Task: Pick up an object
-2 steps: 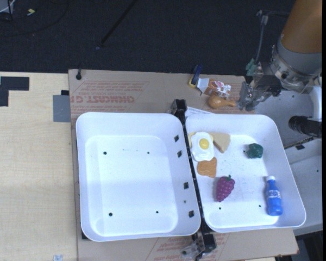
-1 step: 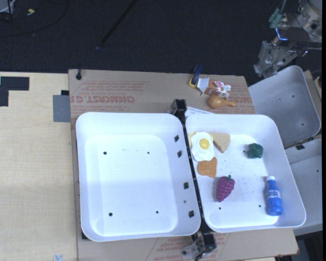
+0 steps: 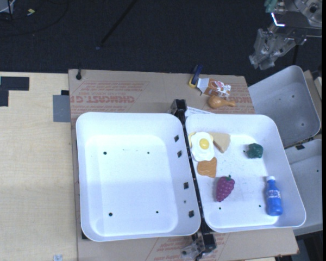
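Grey fingers (image 3: 265,52) hang high beyond the right bin (image 3: 285,145); we cannot tell their opening, and nothing shows between them. In that bin lie egg (image 3: 202,145), grapes (image 3: 224,188), bottle (image 3: 273,196) and a green lump (image 3: 254,150). Egg touches its neighbours, so we risk a crowded, slipping grasp there.

Both bins (image 3: 130,125) look like smooth, faintly glossy white plastic; the worktop (image 3: 27,162) is pale matt wood – overlaid with printed cardboard (image 3: 130,94) (dull, brown).
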`<state>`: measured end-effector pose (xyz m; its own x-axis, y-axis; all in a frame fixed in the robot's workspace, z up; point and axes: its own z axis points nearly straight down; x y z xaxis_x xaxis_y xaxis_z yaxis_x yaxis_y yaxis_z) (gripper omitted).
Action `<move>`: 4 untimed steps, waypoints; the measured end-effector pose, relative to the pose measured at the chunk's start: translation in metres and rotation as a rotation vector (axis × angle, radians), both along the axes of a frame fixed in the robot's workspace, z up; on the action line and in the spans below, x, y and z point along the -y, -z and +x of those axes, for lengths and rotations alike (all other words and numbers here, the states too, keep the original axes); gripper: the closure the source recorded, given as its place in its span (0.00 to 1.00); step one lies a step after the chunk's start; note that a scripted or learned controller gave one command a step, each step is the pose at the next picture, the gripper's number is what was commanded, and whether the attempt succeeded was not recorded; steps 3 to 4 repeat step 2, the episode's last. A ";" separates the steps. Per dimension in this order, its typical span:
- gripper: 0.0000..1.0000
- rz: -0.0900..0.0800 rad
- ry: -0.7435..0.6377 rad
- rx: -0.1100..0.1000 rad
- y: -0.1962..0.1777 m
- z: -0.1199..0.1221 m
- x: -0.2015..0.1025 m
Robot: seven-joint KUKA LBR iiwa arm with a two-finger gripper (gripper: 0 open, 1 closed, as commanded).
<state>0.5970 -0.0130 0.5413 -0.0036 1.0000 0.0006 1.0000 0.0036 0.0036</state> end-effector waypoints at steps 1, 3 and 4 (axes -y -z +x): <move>1.00 -0.003 0.008 -0.007 0.005 0.041 0.055; 1.00 0.001 0.004 -0.024 0.187 0.035 0.044; 1.00 0.001 0.004 -0.024 0.187 0.035 0.044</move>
